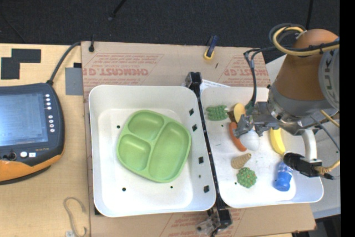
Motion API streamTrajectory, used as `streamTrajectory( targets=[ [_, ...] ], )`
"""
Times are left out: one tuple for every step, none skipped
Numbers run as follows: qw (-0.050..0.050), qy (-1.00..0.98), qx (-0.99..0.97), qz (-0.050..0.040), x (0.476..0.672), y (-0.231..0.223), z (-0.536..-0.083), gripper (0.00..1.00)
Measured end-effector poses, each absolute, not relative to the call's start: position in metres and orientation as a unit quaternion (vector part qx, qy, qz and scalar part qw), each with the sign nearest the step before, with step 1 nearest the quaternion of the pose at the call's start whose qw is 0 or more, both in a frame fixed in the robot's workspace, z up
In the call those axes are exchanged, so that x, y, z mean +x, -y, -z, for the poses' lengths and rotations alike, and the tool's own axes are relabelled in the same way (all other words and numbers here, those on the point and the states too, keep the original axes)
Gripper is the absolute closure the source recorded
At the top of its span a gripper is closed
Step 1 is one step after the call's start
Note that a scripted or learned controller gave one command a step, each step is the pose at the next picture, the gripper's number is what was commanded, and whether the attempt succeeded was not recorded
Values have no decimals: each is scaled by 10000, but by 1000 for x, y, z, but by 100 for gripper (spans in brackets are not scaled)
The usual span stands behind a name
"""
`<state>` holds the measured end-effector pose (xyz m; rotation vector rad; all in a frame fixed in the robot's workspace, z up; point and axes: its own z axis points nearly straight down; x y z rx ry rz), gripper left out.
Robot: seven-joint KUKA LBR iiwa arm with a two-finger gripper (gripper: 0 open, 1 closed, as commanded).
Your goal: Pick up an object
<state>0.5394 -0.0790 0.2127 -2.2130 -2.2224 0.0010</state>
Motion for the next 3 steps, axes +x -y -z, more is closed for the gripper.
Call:
streamTrajectory(
  targets=[
    [14, 7088, -7054, 2, 545, 26, -227, 100],
    [19, 7062, -7080, -9, 531, 28, -237, 100],
    [19, 7070, -7072, -22, 539, 34, -221, 100]
  ],
)
